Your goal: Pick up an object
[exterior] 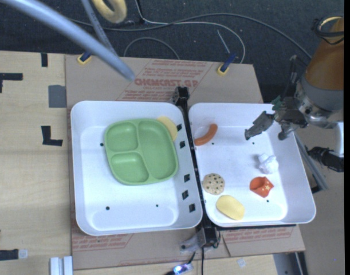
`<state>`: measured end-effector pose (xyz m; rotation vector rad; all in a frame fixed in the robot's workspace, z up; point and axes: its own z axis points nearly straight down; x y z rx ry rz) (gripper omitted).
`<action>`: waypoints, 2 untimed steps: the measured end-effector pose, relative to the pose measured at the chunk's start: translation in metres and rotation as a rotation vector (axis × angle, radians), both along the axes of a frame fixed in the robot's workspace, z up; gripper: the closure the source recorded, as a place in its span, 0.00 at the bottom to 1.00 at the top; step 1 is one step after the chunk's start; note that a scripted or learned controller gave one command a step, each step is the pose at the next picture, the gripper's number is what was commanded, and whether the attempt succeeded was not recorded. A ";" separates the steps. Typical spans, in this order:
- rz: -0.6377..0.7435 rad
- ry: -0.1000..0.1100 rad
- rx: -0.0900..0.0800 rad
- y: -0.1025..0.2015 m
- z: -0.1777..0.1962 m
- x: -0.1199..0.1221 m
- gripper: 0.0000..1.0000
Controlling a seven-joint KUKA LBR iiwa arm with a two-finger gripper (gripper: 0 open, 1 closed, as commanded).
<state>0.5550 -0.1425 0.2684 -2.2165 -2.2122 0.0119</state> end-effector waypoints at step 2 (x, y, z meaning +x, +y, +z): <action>0.003 -0.008 -0.002 0.002 -0.037 0.003 0.00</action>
